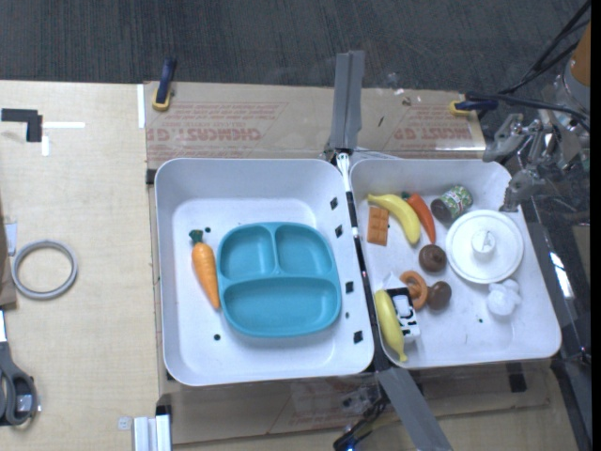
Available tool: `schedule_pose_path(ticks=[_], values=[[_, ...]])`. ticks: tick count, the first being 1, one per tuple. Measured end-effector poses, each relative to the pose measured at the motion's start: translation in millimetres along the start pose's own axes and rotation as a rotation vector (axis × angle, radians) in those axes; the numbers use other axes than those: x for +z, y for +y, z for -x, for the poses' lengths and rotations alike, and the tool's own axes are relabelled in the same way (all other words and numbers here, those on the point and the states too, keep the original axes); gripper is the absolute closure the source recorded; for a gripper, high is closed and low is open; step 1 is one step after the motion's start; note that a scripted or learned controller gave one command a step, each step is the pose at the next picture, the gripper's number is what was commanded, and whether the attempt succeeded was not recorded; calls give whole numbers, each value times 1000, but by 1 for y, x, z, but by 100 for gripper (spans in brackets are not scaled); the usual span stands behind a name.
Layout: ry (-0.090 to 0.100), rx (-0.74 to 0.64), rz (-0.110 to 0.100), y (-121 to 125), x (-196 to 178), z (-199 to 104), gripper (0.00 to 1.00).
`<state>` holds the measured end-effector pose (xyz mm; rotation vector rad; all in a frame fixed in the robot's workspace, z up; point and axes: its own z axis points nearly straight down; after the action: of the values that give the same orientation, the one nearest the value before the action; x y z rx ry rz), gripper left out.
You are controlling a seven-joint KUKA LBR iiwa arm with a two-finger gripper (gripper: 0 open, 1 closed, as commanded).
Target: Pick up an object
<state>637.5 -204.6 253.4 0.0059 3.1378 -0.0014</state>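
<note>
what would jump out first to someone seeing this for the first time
The bright blue three-compartment plastic tray in the middle of the left white bin, with an orange toy carrot lying just to its left. Then the right white bin, crowded with a round white lidded container and a curved yellow toy banana.

Both bins [169,280] are white. The divided tray [280,280] is turquoise, and the carrot [205,269] beside it is orange with a green top. In the other bin, two bananas [399,214] are yellow, the round lid [484,245] white, and the can [454,201] green. The bench [75,186] is pale wood.
</note>
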Motion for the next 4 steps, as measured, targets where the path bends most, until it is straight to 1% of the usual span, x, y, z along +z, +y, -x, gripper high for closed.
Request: schedule_pose_path(ticks=[1,2,3,4], values=[[-4,26,-1,13,158,10,0],[-1,25,1,84,160,-17,0],[1,59,0,63,161,-93,0],[-1,88,0,97,160,8,0]])
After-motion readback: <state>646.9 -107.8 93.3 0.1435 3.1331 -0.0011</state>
